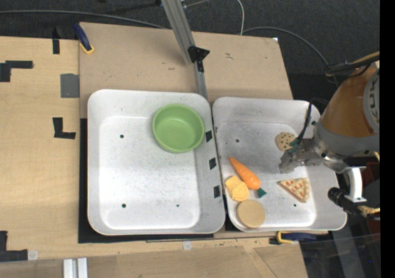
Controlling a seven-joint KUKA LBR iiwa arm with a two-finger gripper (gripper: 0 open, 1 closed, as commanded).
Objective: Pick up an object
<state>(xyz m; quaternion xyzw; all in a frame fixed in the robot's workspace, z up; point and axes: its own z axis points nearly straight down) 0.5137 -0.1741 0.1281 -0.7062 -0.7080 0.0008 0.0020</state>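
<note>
Gripper (292, 161) is lowered in the right bin (247, 110), between cookie (284, 141) and pizza slice (295, 188). Whether it is open cannot be told. Green bowl (178, 127) is placed in the left bin (105, 147).

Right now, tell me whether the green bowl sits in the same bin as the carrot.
No. The green bowl sits in the left bin, while the carrot lies in the right bin.

The gripper (292, 161) is low in the right bin (259, 110). Just beyond its jaws lies a round cookie (284, 141); just on their near side, a pizza slice (295, 188). To their left a carrot (245, 174), an orange chip (237, 188) and a tan disc (251, 213) crowd the floor. Far left, bare floor surrounds the green bowl (178, 127) in the left bin (105, 166).
</note>
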